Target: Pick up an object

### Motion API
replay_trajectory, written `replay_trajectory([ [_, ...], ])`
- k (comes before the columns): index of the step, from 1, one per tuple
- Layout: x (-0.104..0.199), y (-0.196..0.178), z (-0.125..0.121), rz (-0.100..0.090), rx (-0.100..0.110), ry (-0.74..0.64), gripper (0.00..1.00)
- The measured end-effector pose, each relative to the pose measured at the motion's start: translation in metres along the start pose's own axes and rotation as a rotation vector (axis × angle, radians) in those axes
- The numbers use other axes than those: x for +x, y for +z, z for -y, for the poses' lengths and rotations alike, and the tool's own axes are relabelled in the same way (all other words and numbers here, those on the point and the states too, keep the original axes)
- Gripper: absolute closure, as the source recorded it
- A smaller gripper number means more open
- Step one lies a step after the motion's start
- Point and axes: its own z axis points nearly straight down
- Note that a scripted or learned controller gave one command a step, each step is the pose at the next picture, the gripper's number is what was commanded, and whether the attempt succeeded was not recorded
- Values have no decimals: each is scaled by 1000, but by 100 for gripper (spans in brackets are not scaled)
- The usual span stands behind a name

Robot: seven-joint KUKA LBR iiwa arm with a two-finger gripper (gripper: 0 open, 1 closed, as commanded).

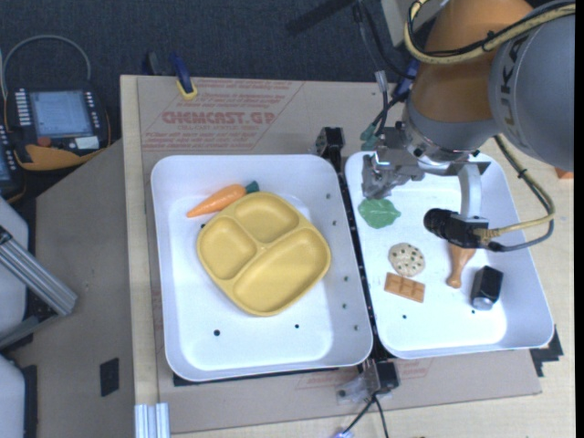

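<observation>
My gripper (pixel 380 182) hangs over the back left corner of the right bin (pixel 520 328), just above a green leaf-shaped piece (pixel 379 213). Nothing can be made out in its grasp. A chocolate-chip cookie (pixel 406 259) lies in the middle of that bin, with a brown wafer (pixel 404 288) right in front of it. To their right lie an orange-brown drumstick (pixel 458 265) and a small black block (pixel 485 286).
The left bin (pixel 182 318) holds a yellow divided plate (pixel 263 254) and an orange carrot (pixel 217 200) behind it. The grey and orange arm (pixel 474 53) looms over the back of the right bin. A handheld screen unit (pixel 57 121) sits off the bench at far left.
</observation>
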Motion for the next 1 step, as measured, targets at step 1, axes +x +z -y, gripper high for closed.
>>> replay_trajectory([
  [1,40,6,23,2,1,3,100],
])
